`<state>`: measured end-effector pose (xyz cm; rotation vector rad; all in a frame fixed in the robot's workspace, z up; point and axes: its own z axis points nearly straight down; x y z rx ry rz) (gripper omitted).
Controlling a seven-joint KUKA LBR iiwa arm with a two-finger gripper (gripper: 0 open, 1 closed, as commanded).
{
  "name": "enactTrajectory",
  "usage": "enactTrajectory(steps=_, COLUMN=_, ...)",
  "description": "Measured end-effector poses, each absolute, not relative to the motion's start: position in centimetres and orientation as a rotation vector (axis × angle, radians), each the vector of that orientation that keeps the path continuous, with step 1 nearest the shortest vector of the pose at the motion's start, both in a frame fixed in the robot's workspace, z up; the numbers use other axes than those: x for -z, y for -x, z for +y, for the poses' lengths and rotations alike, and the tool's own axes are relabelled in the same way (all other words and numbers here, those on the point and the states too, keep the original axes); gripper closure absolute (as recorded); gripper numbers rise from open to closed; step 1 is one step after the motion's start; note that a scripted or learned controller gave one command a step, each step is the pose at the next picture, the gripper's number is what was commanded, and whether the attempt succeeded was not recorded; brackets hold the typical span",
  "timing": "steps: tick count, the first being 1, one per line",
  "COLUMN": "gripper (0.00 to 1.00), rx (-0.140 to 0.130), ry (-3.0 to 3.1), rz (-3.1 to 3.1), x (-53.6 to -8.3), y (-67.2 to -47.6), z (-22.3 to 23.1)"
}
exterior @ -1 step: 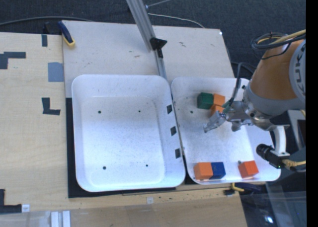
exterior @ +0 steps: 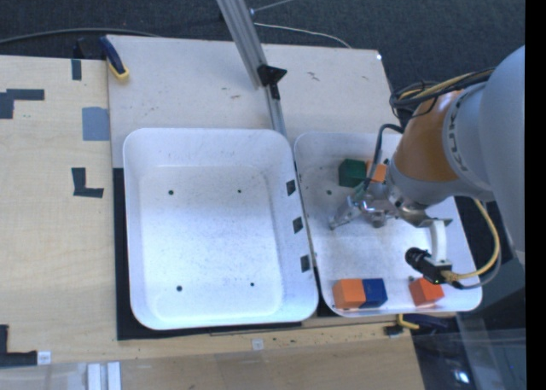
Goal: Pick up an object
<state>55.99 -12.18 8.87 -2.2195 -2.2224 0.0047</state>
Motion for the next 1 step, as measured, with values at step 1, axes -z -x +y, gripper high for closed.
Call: enactTrajectory(steps=1, gripper=0.00, rx=-0.002, ry=2.222, rz=-2.221, x=-9.17, y=-56.40, z=-15.21)
